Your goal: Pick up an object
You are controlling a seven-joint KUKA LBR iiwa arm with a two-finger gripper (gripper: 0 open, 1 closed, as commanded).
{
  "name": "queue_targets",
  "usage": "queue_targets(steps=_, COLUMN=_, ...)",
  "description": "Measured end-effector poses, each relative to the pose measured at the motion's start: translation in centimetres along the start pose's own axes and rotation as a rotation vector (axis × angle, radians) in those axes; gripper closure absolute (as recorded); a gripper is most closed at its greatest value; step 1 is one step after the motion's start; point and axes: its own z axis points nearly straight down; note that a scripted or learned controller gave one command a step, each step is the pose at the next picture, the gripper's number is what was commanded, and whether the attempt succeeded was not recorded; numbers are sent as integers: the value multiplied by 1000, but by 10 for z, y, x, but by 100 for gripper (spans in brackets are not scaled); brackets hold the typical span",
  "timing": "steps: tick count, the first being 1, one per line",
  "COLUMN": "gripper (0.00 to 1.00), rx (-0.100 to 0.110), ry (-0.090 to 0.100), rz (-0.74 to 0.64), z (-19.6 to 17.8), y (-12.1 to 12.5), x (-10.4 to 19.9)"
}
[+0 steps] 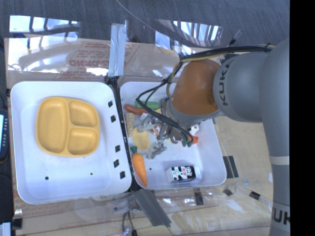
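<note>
Arm [231, 90] hangs over right bin [211, 151]; pincer [156, 140] low beside carrot [140, 168] and yellow block [141, 140], grip state indiscernible. Left bin [19, 132] holds yellow divided tray [68, 126].

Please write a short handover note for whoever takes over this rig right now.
Tool: down in the right bin, among the items in its upper middle; wrist and cables hide its state, and nothing is visibly held.
Right bin: carrot along the left wall near the front, a black-and-white block at the front, a pale yellow piece left of the tool, and a red-orange item near the back left.
Left bin: a yellow divided tray.
Done: the arm has reached the pile.
Left: get a confirmed grasp and lift one object out.
</note>
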Motion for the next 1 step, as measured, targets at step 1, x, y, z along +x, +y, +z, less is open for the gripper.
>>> queue_targets(steps=1, gripper=100, rx=2, ry=-7, rz=-9, z=-13, y=2, x=-3)
